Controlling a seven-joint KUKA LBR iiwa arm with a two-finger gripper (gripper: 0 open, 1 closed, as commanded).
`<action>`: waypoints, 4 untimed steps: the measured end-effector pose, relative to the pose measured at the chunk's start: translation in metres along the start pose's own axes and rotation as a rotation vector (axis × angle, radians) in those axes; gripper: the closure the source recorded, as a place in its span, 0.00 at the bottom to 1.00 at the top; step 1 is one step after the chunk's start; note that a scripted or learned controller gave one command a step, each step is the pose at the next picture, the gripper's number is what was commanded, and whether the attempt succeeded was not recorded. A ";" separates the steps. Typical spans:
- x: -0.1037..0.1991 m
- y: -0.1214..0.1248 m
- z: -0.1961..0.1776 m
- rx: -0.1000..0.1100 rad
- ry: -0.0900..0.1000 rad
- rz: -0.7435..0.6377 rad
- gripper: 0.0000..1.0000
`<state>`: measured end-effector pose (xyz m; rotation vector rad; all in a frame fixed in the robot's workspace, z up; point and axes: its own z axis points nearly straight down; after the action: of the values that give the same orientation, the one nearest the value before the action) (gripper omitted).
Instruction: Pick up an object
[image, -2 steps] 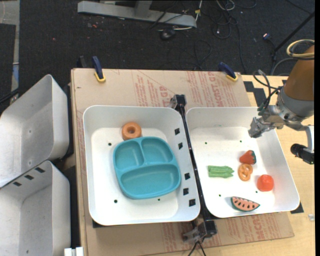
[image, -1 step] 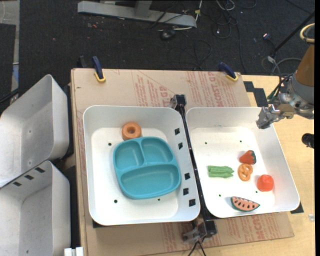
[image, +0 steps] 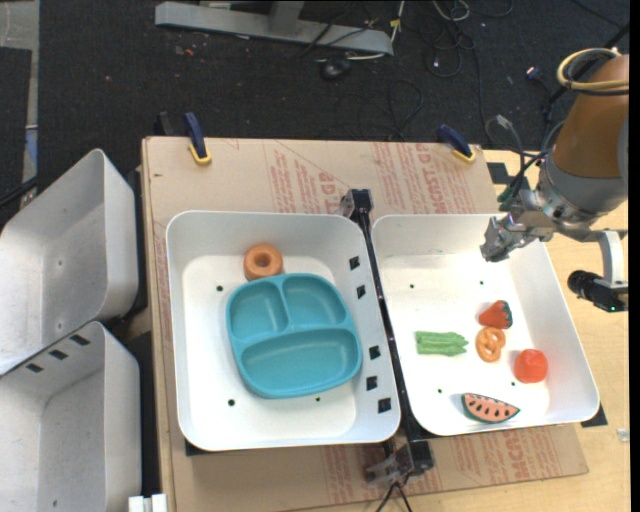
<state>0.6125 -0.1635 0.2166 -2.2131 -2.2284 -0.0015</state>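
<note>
From my station I see five small toy foods in the right bin (image: 560, 300), any of which could be the pick. Taking the pretzel (image: 490, 344) as my landmark: the strawberry (image: 496, 315) sits just above it, nearly touching; the red tomato (image: 531, 366) lies just to its lower right; the green pea pod (image: 441, 344) lies flat to its left, a little apart; and the watermelon slice (image: 490, 408) rests below it, near the bin's front wall. All five lie loose on the bin floor, none lifted. The gripper (image: 497, 245) hangs well above the pretzel in the picture, over the far part of the same bin near its back rim, with no toy between its fingers; I cannot tell from this angle whether they are spread or closed. The grey arm (image: 590, 150) with its orange band enters from the upper right of the pretzel. Far to the pretzel's left, in the left bin (image: 190, 330), a blue divided plate (image: 293, 335) lies flat in the middle, and a donut (image: 263, 262) sits just beyond the plate's far edge. Both bins rest side by side on a cardboard sheet (image: 300, 165), held by clamps at its far edge.
</note>
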 end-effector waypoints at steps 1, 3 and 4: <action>0.049 -0.001 -0.004 0.000 0.001 -0.001 1.00; 0.150 -0.021 0.005 0.002 0.001 0.000 1.00; 0.197 -0.038 0.010 0.003 0.000 0.000 1.00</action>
<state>0.5735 0.0334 0.2073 -2.2113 -2.2271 0.0018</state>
